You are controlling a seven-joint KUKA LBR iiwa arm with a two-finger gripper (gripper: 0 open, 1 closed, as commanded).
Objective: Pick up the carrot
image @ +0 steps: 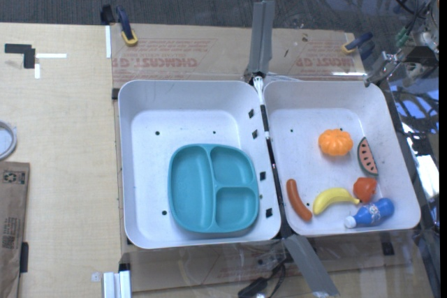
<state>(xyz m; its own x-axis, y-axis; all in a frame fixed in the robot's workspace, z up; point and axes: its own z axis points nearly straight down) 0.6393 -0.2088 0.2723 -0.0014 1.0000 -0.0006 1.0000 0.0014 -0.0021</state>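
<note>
We located the carrot (298, 199) in the right bin (307, 98). It lay flat on the bin floor close to the left wall, with its long axis running from upper left to lower right. We took this orange-red, rod-shaped item to be the carrot, although at this resolution it could also pass for a sausage. The same bin held a banana (334, 199), whose left tip lay just beside the lower end of the carrot; we could not tell whether the two touched. It also held a round orange fruit (335, 142), a watermelon slice (367, 156), a red tomato-like piece (364, 188) and a blue bottle (371, 213) lying on its side. The left bin (140, 150) held a teal divided plate (212, 188) with three compartments. The gripper (391, 63) hung near the far right corner of the right bin, well apart from the carrot, and was partly lost among cables, so we could not tell whether it was released or clenched. Because bare floor lay on the carrot's upper and left sides, we judged a descent from above, closing across its short axis, to be the workable approach. We judged the banana tip to be the likeliest obstruction.
</note>
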